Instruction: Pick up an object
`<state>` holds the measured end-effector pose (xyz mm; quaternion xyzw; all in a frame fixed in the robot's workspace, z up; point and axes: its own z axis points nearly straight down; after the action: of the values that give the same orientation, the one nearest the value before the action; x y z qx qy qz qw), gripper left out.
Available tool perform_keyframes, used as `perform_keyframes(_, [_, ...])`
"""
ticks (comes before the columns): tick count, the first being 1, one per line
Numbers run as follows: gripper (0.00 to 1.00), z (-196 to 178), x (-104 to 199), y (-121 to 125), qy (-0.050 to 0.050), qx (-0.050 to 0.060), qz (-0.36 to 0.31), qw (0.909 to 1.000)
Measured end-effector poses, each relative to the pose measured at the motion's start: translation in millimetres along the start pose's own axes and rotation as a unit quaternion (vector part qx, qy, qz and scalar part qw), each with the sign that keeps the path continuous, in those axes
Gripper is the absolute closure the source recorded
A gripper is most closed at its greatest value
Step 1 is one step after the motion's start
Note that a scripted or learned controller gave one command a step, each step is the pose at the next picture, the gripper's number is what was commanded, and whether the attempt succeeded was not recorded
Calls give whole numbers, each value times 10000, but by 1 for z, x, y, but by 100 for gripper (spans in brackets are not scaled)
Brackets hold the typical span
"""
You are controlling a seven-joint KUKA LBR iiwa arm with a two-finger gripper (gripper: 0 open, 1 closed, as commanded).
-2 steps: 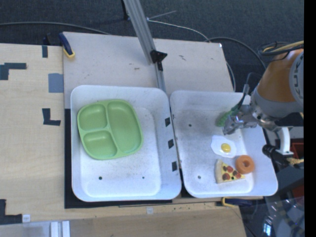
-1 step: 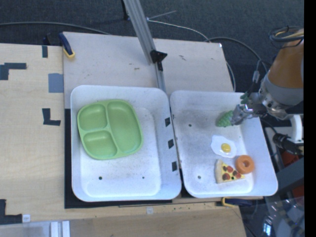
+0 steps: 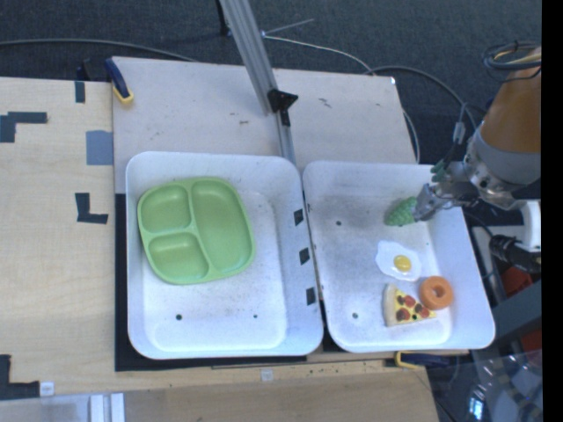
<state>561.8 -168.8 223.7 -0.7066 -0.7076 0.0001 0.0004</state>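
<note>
A small green toy point(image 3: 402, 211), bumpy and leafy like a piece of broccoli or lettuce, lies in the right bin point(image 3: 352, 236), near that bin's far right part. It is a mid green with a rough, clumped outline, and it rests on the white floor of the bin.

The gripper point(image 3: 426, 206) is right at the toy's right edge, touching or almost touching it. Whether the toy sits between the fingers cannot be told, and how far they are apart cannot be told either, because the metal parts blur together at this spot. The grey arm point(image 3: 501, 152) with its orange band reaches in from the right, over the bin's right rim.

Nearer the camera in the same bin lie three more toys, close together: a fried egg point(image 3: 399, 261) with a yellow yolk, an orange doughnut point(image 3: 435, 292) just beside it, and a pizza slice point(image 3: 404, 306) with red dots, touching the doughnut.

The left bin point(image 3: 158, 323) holds a light green plate point(image 3: 195, 229) with three compartments, lying flat in its far left part.

A metal pole point(image 3: 251, 42) slants down to the gap between the bins.
</note>
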Motion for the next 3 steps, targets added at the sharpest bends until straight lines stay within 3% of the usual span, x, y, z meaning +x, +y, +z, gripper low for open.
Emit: perform_keyframes(3, [100,-3,171,-16,9,3,-35,10000])
